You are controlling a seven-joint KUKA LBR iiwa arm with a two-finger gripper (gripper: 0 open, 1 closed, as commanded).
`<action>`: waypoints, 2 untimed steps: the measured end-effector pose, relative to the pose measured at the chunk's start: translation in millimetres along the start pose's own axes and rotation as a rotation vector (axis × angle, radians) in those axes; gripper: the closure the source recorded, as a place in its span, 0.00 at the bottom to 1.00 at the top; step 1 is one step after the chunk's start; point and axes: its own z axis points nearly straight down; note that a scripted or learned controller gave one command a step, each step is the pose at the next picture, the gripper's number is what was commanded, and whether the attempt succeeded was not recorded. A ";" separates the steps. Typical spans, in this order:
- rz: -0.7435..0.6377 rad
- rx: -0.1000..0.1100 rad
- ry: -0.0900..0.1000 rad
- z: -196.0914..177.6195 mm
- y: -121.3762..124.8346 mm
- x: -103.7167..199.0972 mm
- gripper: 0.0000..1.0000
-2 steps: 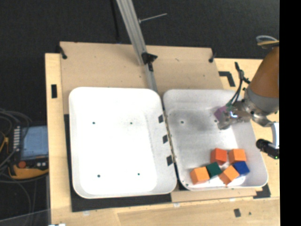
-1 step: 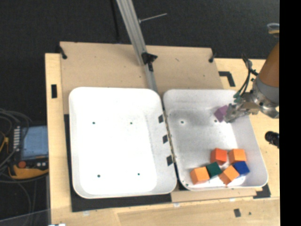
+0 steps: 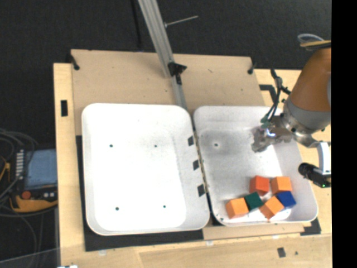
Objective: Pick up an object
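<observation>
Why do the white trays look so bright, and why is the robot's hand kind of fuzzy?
In the camera view, the left bin glares nearly pure white under strong light; the right bin shows grey smudgy shading; the hand looks soft and blurred, while the blocks stay fairly sharp.
</observation>
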 end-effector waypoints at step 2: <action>-0.001 0.000 0.002 -6.1 -37.5 100.6 1.00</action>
